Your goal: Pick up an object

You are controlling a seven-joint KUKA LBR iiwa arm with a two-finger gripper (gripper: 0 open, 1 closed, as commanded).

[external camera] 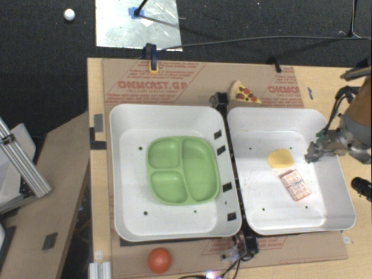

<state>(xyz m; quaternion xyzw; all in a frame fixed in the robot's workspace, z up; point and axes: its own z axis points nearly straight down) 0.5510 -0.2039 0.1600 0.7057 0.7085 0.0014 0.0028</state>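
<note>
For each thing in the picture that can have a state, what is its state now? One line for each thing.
green divided plate: lies flat in the left bin, compartments bare.
yellow piece: lies flat in the right bin, not held.
pink packet: lies flat in the right bin, just below the yellow piece, not held.
gripper: over the right bin's right side, beside the yellow piece.
pizza slice toy: lies outside the bins.
orange ball: rests on the bench.

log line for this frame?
phase: approach | tool: right bin, holding nothing | nearest: yellow piece, pink packet | left bin: green tray
</note>
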